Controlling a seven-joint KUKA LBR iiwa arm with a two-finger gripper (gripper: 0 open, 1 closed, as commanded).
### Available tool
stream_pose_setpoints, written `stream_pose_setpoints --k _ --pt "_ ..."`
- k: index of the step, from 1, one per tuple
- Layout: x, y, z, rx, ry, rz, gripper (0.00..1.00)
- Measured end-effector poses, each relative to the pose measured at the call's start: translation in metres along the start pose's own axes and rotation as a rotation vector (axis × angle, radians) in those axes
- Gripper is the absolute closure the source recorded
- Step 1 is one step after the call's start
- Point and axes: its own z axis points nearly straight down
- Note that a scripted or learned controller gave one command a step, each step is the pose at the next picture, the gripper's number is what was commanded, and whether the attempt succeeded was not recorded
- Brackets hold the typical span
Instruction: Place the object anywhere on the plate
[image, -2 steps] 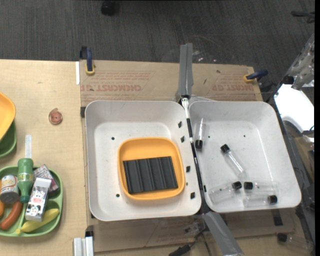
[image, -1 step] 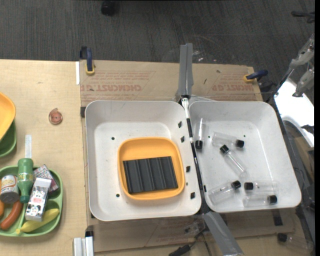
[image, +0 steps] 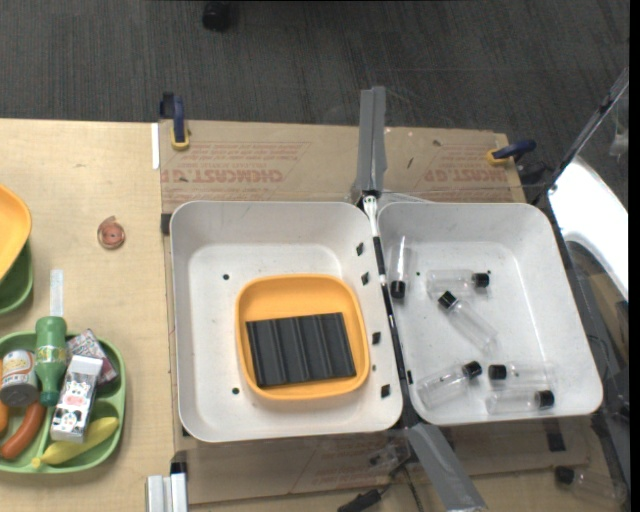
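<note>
An orange square plate (image: 300, 288) lies in the middle of the left white bin (image: 200, 300). A black ribbed rectangular object (image: 301, 349) rests flat on the plate, covering most of its lower centre. In the right white bin (image: 545, 260) lie several clear vials with black caps: one along the left wall (image: 397, 268), a pair near the middle (image: 460, 284), and more by the front edge (image: 520, 399).
A green tray (image: 108, 443) of toy food stands at the bench's front left, with a yellow bowl (image: 10, 235) behind it and a small pink disc (image: 111, 233) nearby. Clamps (image: 176, 122) hold the cardboard behind the bins. A white part of the machine (image: 600, 225) stands at the right.
</note>
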Motion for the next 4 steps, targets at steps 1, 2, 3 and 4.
stream_pose_setpoints --k 1,2,3,4 --pt "0.035 -0.002 0.000 -0.002 0.002 -0.444 0.00" --pt "0.091 -0.007 0.000 -0.001 0.001 -0.549 0.00" --pt "0.039 -0.002 0.001 -0.003 0.000 -0.946 0.00" --pt "0.095 -0.007 0.000 -0.003 0.001 -1.065 0.00"
